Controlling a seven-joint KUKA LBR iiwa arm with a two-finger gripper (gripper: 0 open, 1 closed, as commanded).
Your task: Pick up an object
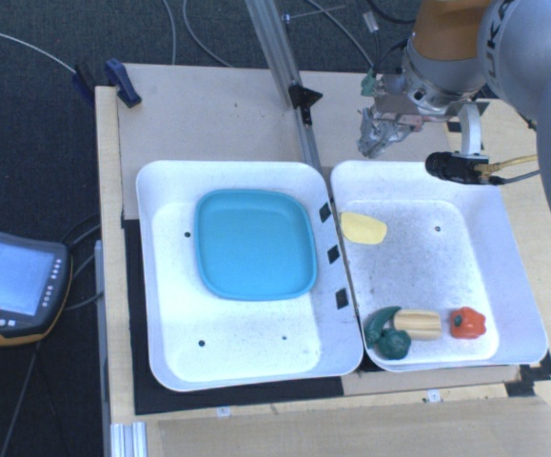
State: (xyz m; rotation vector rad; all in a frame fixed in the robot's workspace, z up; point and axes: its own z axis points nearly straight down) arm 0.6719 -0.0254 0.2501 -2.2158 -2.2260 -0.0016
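My gripper hangs above the far rim of the right bin, behind the objects, with nothing between its fingers. A yellow piece lies in the right bin near its left wall. Along the bin's near edge lie a dark green vegetable, a tan cylinder and a red pepper-like piece. The gripper stands well apart from all of them.
A turquoise square plate rests in the left bin. A metal pole slants across the back of the bench. A teach pendant lies off the bench at the left. Cables run over the dark floor behind.
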